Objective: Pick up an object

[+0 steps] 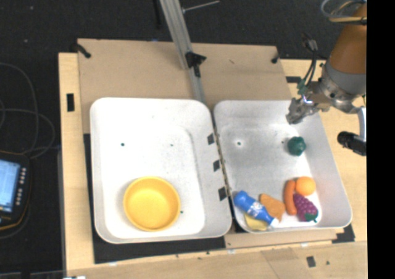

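A: Where is the gripper (299, 113)?
B: Above the right bin (259, 148); if open or closed, I cannot tell.
A: And the objects?
B: Green ball (297, 145) just below it; toy fruits (300, 196) farther; yellow bowl (152, 203) far left.

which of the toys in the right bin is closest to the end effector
The dark green round toy, alone mid-bin just below the end effector. The others cluster along the right bin near edge.
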Motion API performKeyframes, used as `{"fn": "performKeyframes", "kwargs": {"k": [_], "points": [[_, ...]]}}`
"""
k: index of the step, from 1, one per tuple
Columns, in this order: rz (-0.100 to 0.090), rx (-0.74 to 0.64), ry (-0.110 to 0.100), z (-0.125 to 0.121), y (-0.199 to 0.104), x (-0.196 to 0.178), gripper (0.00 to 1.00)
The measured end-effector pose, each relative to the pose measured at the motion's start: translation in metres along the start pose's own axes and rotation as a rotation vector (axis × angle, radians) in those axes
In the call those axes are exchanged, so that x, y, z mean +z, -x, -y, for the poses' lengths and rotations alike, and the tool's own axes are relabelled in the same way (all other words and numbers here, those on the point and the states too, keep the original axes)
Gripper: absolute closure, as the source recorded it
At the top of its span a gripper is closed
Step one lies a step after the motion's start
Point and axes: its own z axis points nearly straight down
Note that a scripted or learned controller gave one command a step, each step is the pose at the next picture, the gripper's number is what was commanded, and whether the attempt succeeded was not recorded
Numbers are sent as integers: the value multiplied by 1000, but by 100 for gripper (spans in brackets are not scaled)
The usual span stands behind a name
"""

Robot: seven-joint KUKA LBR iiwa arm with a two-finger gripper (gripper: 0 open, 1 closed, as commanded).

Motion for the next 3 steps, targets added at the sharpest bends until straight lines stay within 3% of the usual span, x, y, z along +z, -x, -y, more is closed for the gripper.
{"fn": "performKeyframes", "kwargs": {"k": [1,2,3], "points": [[0,1,0,8,2,-53,100],[-1,-1,-4,7,3,-62,100],[-3,-4,-6,7,-45,-67,100]]}}
